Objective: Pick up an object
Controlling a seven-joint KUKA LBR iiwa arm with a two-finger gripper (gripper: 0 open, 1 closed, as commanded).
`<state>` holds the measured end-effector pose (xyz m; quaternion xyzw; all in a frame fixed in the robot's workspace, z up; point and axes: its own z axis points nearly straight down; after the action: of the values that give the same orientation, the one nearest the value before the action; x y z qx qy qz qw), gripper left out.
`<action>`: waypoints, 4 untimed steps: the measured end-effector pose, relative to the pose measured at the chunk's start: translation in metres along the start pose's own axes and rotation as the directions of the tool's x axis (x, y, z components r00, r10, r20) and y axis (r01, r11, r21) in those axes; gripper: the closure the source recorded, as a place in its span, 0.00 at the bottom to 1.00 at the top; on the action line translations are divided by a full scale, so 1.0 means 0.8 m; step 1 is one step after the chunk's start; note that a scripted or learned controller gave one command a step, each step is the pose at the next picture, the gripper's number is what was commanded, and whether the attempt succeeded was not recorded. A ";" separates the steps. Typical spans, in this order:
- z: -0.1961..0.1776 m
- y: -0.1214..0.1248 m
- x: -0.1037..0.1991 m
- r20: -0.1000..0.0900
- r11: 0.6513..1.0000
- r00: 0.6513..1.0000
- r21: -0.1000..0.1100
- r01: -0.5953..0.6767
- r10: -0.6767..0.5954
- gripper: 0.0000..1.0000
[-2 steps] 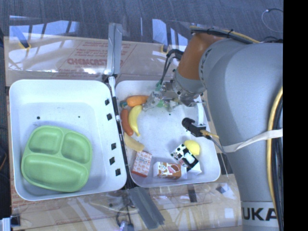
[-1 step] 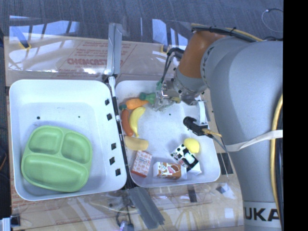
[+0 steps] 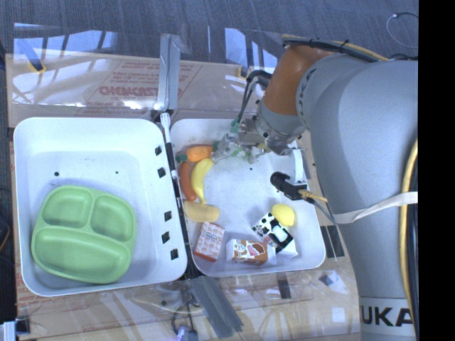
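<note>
Yellow banana lies at the left side of the right bin, an orange carrot just beyond it — cartons and a lemon sit nearer. I see the gripper at the bin's far edge; its jaws I cannot tell. Left bin holds a green tray.

— From where is the bench seen?
— From above, at a slant; both the left bin and the right bin are taken in, and the arm is seen entering from the right.
</note>
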<state>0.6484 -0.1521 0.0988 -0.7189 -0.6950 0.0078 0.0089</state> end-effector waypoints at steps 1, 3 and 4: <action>-0.013 0.000 0.001 0.001 1.000 1.000 0.002 0.007 -0.007 1.00; -0.026 0.001 0.003 0.001 1.000 1.000 0.002 0.014 -0.014 1.00; -0.026 0.001 0.003 0.001 1.000 1.000 0.003 0.015 -0.015 0.00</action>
<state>0.6495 -0.1494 0.1195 -0.7136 -0.7004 0.0089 0.0096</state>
